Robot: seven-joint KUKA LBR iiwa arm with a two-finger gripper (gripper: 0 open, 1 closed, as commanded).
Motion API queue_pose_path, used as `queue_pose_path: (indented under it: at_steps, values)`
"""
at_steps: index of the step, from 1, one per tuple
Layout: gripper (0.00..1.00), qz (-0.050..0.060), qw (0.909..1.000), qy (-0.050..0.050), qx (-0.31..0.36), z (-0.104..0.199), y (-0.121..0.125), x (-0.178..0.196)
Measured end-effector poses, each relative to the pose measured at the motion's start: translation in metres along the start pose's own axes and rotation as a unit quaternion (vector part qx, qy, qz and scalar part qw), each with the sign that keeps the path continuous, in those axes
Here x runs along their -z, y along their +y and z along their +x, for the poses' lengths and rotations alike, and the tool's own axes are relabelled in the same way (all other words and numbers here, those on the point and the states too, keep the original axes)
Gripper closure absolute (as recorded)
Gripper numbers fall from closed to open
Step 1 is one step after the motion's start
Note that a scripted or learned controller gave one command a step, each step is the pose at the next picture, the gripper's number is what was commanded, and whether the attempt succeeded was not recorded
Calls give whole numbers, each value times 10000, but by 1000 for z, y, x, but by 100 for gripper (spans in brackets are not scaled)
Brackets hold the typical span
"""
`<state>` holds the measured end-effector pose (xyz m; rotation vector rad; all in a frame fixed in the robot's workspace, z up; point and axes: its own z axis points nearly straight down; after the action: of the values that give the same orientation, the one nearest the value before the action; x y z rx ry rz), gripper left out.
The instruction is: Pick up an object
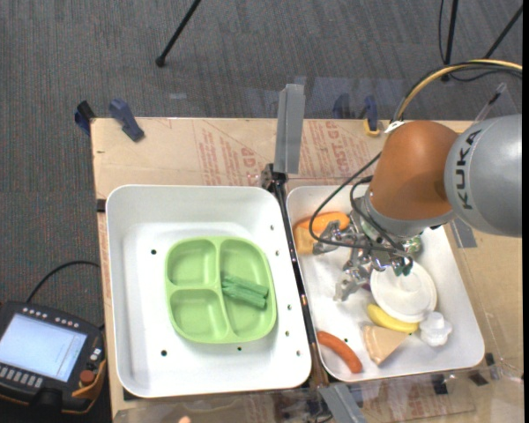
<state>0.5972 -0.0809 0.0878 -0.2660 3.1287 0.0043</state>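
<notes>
Objects lie loose in the right bin (463, 329): banana (391, 318), white bowl (407, 293), red sausage (339, 351), wedge (381, 343). Pincer (357, 274) hangs over the bin's middle, left of the bowl; grip state cannot be told. Nothing lifted; pick not done. Green tray (219, 290) sits in the left bin (132, 236).

In the right bin (465, 315), at the lower right of the frame, lie a red sausage (339, 351), a yellow banana (391, 319), a tan wedge (381, 344), a white cup (406, 293) and an orange piece (310, 228).
</notes>
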Motion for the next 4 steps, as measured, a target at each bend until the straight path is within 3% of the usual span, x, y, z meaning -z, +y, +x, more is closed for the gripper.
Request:
queue_pose_path:
  at_steps: [1,2,3,4]
  values:
    - [0,9,9990,-1,-450,53,-21,0]
    - [0,2,9976,19,-699,-34,-34,1]
    - [0,7,9909,10,-1343,50,-15,-1]
    - [0,9,9761,-3,-2175,-12,-10,0]
